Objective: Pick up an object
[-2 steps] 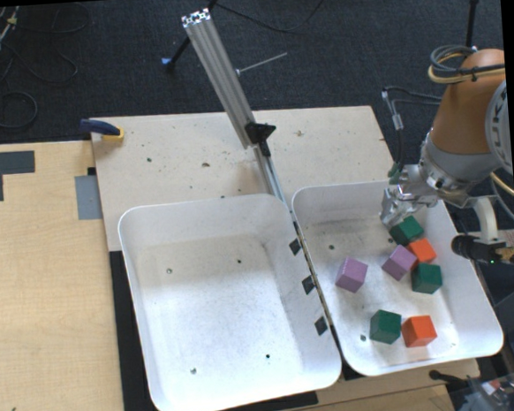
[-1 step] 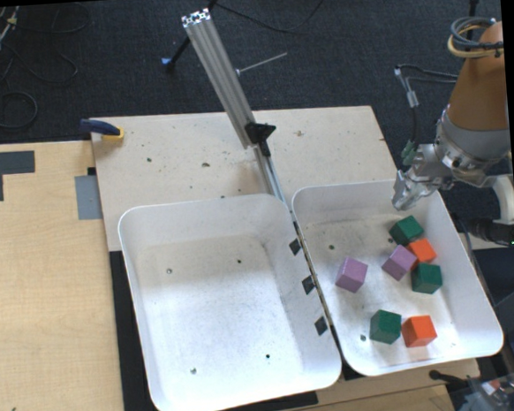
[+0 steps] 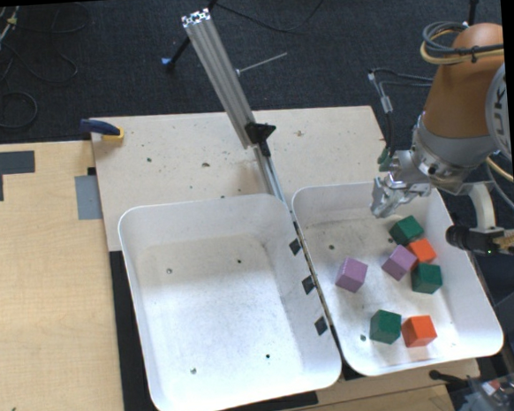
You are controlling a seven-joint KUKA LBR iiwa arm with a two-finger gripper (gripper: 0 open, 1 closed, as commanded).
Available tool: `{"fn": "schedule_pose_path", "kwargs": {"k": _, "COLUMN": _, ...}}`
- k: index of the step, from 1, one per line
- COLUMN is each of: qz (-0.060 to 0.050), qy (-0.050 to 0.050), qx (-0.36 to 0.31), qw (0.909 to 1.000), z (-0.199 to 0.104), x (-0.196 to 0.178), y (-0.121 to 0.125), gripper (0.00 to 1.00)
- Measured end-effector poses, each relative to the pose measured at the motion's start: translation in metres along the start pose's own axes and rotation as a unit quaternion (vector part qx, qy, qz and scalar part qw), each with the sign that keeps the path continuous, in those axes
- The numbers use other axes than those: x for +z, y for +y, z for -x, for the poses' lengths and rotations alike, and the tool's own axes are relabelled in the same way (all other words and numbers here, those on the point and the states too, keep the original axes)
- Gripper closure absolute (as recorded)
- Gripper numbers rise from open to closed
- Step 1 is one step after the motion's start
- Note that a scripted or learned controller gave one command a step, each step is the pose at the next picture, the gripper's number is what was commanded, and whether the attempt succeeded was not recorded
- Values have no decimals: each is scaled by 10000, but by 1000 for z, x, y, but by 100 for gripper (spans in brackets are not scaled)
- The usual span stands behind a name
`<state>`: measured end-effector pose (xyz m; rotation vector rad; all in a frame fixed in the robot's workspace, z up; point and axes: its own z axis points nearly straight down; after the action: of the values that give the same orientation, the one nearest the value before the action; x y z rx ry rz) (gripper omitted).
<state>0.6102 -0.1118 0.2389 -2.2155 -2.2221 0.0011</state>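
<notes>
Even, soft light from overhead fills the room. The pale wooden desk shows bright, and the two shallow white plastic bins look almost washed out, with faint grey shading along their walls. The dark carpeted floor behind sinks into gloom. Small coloured cubes cast short, weak shadows. Focus is slightly soft and grainy throughout.

A: What lies beyond the bench?
B: Dark carpeted floor, with black cables trailing at the far left.
A: And the bench itself?
B: Pale wood tabletop, with grey patches at its left.
</notes>
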Motion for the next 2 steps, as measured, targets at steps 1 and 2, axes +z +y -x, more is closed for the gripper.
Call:
{"fn": "schedule_pose_path", "kwargs": {"k": 1, "qz": -5, "qy": 2, "qx": -6, "qw": 10000, "z": -43, "x": -4, "y": -15, "gripper": 100}}
{"fn": "schedule_pose_path", "kwargs": {"k": 2, "qz": -17, "qy": 0, "qx": 1, "qw": 10000, "z": -84, "x": 8, "y": -42, "gripper": 100}}
